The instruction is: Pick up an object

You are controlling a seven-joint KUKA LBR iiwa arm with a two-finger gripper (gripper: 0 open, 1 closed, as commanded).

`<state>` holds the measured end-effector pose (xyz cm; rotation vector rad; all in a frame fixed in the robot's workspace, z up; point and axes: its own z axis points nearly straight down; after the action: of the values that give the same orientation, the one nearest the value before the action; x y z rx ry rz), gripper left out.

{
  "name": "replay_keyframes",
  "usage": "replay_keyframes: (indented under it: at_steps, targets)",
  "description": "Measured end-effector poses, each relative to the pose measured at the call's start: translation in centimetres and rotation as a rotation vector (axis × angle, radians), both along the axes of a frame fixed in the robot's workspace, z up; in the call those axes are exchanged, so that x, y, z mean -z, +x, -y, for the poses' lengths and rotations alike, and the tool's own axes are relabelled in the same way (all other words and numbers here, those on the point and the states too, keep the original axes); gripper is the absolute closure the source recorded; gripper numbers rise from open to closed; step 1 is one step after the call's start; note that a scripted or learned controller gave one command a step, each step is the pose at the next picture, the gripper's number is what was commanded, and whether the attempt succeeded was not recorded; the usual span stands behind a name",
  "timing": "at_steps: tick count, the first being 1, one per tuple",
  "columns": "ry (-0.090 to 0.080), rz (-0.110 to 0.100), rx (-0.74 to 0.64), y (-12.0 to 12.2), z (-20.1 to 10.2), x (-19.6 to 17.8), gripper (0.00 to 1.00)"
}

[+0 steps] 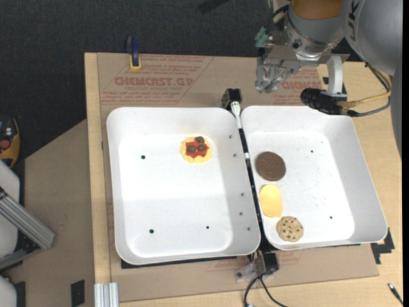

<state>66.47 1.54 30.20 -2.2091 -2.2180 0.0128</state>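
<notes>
White left bin (128, 190) holding a small toy pizza (197, 149), right bin (358, 171) with brown disc (271, 165), yellow oval piece (271, 200), chocolate-chip cookie (289, 228), gripper (270, 82) raised beyond bins, fingers near together, nothing between them.

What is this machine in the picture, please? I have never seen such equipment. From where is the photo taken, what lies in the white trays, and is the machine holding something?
It is a grey robot arm with an orange band, reaching in from the right. At its end is a gripper, hanging above the bench behind the trays; nothing is seen in it.

One fixed camera looks down at a slant.

The left bin holds a small toy pizza. The right bin holds, along its left side, a brown round cookie, a yellow oval piece and a chocolate-chip cookie.
</notes>
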Motion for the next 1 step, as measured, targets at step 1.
replay_keyframes:
  at_steps: [1]
  targets:
    - [-0.002, 0.037, 0.002, 0.24, -0.21, -17.62, 1.0]
